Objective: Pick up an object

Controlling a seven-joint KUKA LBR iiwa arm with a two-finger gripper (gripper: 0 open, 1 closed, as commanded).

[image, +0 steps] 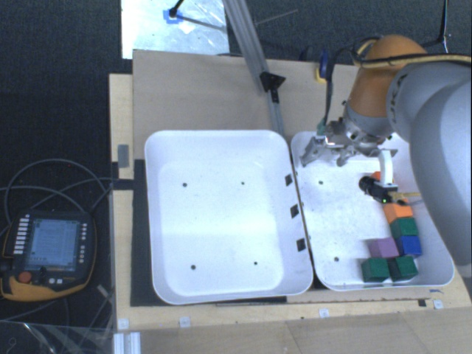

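The claw (324, 158) hangs over the far left part of the right bin (335, 227), I cannot tell if it is open or shut, and the blocks (383, 248) sit bunched in that bin's near right corner, the orange block (399, 212) closest to the claw.

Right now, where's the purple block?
Camera view: the purple block sits in the right bin, in its lower-right cluster, just above a green block and left of the blue block.
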